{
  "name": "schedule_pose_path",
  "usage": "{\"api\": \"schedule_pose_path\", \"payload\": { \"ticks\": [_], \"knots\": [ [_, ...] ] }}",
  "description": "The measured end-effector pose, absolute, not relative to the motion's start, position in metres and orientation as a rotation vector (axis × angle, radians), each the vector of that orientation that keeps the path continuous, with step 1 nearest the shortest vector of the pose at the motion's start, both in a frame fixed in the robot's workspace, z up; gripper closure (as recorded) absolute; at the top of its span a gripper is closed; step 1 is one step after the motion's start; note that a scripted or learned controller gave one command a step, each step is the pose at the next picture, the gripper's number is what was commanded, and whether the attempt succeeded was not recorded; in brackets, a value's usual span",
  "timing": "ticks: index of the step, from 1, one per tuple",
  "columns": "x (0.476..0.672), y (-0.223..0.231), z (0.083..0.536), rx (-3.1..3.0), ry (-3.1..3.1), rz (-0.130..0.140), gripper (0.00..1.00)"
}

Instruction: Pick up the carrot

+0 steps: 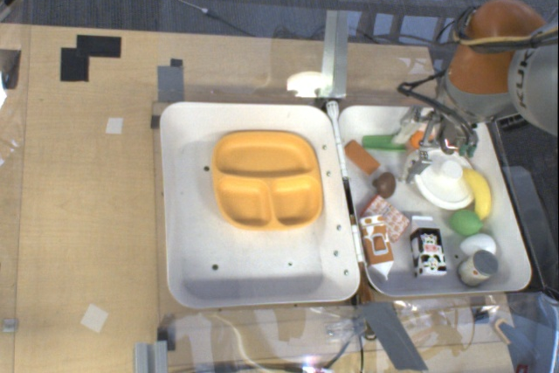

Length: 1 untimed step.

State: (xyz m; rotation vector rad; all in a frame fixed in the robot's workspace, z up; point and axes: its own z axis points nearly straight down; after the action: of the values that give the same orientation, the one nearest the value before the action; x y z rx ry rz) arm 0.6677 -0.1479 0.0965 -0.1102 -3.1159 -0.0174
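Observation:
The carrot (416, 136) lies near the back of the right bin (515, 275), its green top (381, 141) pointing left. Its orange body is mostly covered by my gripper (430, 148), which has come down from the right directly over it. The grey arm with its orange band (489, 44) rises behind the bin's back right corner. The gripper's metal parts and cables blur together over the carrot.
The right bin also holds a brown block (361, 157), a dark round piece (384, 183), a white dish (444, 184), a banana (479, 193), a green lime (465, 223), a checkered packet (385, 219), a small carton (427, 253) and a can (478, 267). An orange divided tray (266, 179) sits in the left bin (188, 266).

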Motion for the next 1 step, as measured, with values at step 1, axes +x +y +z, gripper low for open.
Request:
{"api": "schedule_pose_path", "payload": {
  "ticks": [1],
  "knots": [
    [0.6771, -0.1484, 0.1125, -0.112, -3.168, -0.001, 1.00]
  ]
}}
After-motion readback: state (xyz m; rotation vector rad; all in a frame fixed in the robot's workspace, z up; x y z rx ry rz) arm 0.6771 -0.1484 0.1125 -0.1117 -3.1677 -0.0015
